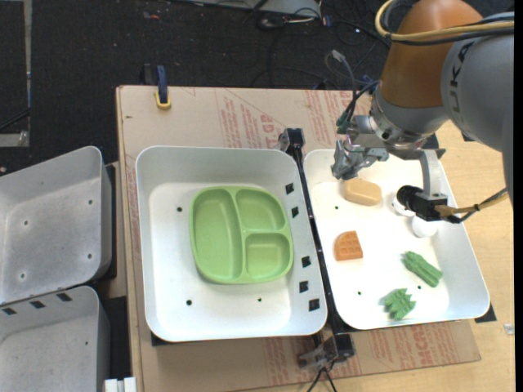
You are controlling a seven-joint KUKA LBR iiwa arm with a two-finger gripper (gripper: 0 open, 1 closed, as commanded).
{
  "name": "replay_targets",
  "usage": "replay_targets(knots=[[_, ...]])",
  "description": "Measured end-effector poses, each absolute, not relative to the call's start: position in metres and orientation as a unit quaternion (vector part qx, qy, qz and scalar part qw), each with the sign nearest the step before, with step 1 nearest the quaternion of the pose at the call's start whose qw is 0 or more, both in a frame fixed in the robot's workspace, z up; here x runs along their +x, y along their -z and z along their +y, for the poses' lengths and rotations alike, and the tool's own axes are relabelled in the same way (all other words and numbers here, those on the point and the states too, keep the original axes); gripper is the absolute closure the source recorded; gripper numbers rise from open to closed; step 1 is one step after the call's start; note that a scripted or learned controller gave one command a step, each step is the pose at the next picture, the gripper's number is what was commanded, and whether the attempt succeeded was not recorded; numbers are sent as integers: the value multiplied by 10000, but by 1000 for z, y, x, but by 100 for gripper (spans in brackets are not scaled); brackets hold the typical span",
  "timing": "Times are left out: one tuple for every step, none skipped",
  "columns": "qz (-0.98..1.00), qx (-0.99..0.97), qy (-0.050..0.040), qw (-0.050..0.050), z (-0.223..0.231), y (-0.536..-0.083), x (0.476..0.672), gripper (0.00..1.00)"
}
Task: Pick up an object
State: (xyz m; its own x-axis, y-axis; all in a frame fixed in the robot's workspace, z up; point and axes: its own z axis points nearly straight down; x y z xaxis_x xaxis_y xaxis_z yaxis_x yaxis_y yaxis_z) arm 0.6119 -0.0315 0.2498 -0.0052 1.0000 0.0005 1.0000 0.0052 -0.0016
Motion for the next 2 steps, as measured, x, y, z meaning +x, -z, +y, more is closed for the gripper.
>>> replay_targets(knots=[[-7096, -7046, -4, 12, 24, -251, 591, 100], [-7089, -7053, -10, 12, 65, -233, 567, 100]])
